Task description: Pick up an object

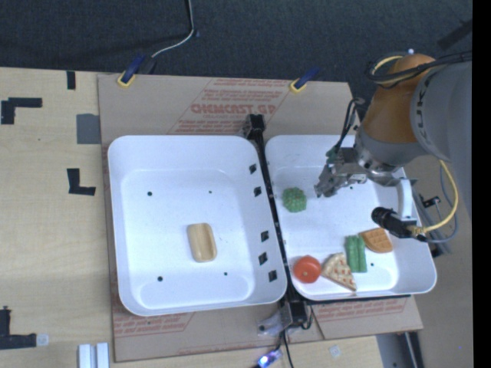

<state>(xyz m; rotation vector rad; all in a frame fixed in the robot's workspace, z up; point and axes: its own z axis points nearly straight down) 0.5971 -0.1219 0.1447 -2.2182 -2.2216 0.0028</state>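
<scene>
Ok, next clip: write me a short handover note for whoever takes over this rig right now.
Gripper: over the right bin, just right of the green ball, with nothing seen between its fingers; whether they are open or shut cannot be told.
Right bin: green ball near the divider; along the near edge a tomato, a pizza slice, a green stick and an orange cracker.
Left bin: one bread roll.
Done: nothing lifted yet.
Left: grasp one object, probably the green ball since it is closest, and lift it.
</scene>
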